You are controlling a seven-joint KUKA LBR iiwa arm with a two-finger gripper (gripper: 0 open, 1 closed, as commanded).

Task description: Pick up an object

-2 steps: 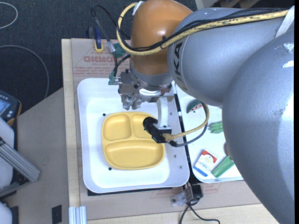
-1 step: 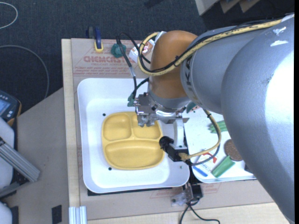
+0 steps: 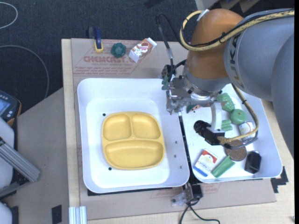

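Several small things lie in the right bin (image 3: 243, 172), all to the view's right of the gripper (image 3: 179, 101), which hangs over the wall between the bins; whether it is spread or closed we cannot tell. Nearest it, we judge, are the green pieces (image 3: 232, 110), just to its right.

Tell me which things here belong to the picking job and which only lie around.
Job: gripper; yellow plate in left bin; green pieces, small box, green stick, black block in right bin.
Lying about, behind the bins: small carton, green knob, blue clamp.
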